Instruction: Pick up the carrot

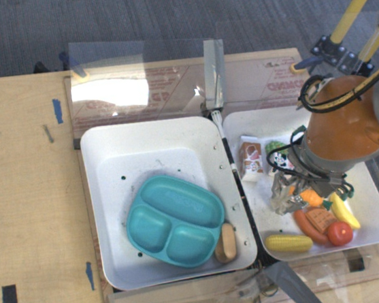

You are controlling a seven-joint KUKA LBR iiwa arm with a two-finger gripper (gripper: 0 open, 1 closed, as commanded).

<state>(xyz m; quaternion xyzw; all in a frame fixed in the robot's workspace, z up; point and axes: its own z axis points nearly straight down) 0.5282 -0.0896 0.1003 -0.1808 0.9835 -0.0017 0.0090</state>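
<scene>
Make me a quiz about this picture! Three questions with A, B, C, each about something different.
1. Where is the teal plate?
A. left bin
B. right bin
C. on the floor

2. What colour is the tomato?
A. blue
B. red
C. white

3. How does the corn lie?
A. standing upright
B. flat on its side
C. on the plate

Answers: 1 A, it sits inside the left bin. 2 B, it looks red by the right bin's front edge. 3 B, it lies lengthways on the bin floor.
</scene>
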